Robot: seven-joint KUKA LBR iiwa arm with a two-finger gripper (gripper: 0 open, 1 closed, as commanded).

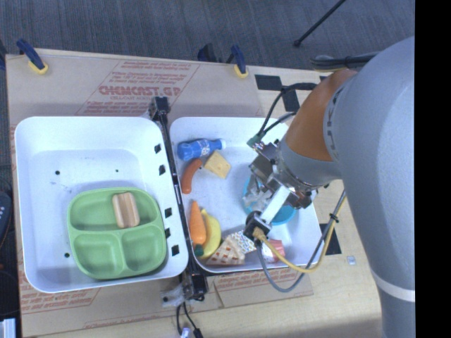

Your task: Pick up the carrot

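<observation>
Carrot [196, 222] lies in the right bin [227, 125], near its left wall, at about 8 o'clock from the gripper [259, 189]. Its long axis runs from 12 to 6 o'clock, and a banana [211, 232] lies just beside it at 3 o'clock. The gripper hangs over a blue bowl [283, 214]; we cannot tell if it is spread or closed. We judge that the reach must go toward 8 o'clock.
</observation>
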